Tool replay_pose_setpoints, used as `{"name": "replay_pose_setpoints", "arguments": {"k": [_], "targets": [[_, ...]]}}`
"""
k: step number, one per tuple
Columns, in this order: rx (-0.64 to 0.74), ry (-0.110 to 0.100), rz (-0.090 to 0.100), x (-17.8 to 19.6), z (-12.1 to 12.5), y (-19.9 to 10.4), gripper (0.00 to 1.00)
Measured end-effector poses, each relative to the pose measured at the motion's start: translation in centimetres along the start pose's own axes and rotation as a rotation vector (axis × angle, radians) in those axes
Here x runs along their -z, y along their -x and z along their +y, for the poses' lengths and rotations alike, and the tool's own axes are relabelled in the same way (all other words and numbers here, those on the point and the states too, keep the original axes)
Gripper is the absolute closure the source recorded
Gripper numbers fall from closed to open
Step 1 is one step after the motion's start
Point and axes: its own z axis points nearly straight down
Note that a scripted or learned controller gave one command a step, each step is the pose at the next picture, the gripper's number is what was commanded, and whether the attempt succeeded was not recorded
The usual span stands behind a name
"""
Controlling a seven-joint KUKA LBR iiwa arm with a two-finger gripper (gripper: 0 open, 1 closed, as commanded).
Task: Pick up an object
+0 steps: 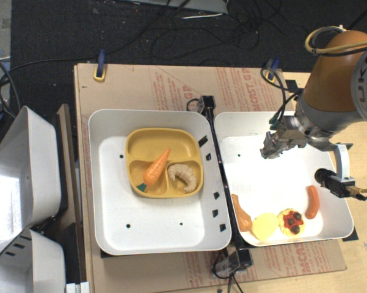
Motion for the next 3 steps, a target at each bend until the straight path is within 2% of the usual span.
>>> {"name": "replay_pose_setpoints", "arguments": {"k": [3], "targets": [[0.001, 0.001, 0.000, 1.1, -2.4, -16.9, 1.00]]}}
